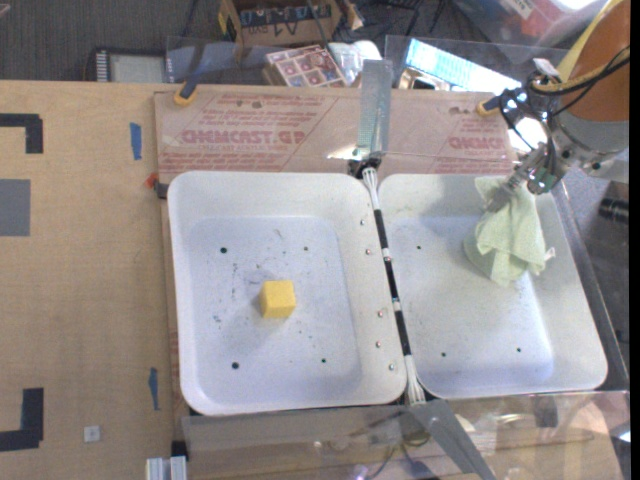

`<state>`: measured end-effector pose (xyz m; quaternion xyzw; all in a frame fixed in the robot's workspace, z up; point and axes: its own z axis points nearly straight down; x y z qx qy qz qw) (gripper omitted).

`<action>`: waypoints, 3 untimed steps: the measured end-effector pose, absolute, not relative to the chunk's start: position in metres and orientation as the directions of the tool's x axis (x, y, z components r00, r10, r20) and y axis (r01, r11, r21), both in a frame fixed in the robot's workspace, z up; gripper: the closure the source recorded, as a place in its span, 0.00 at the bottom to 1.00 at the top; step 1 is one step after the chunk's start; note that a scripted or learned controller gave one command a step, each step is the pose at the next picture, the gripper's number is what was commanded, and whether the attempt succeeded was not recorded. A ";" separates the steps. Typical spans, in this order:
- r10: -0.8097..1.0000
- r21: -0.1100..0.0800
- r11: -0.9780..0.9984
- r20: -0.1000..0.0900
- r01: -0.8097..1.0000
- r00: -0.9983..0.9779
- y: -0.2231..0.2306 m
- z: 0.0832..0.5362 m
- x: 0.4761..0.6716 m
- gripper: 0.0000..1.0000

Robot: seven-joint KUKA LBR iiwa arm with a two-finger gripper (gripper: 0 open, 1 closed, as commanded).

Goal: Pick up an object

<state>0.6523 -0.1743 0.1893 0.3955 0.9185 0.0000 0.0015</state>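
Observation:
A pale green cloth (510,234) hangs bunched over the right bin (480,353), its top corner pinched up into my gripper (530,181). The gripper is shut on that corner, near the bin's far right side, and the cloth's lower folds trail down toward the bin floor. A small yellow cube (279,299) sits alone on the floor of the left bin (210,368), far from the gripper.
A metal divider (375,118) rises at the back between the two bins. Cardboard sheets (250,133) lie behind the bins, with boxes and cables beyond. Wooden bench surface (80,268) extends to the left.

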 end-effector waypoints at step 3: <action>0.300 0.002 0.954 -0.005 0.300 -0.954 -0.191 0.094 0.640 1.00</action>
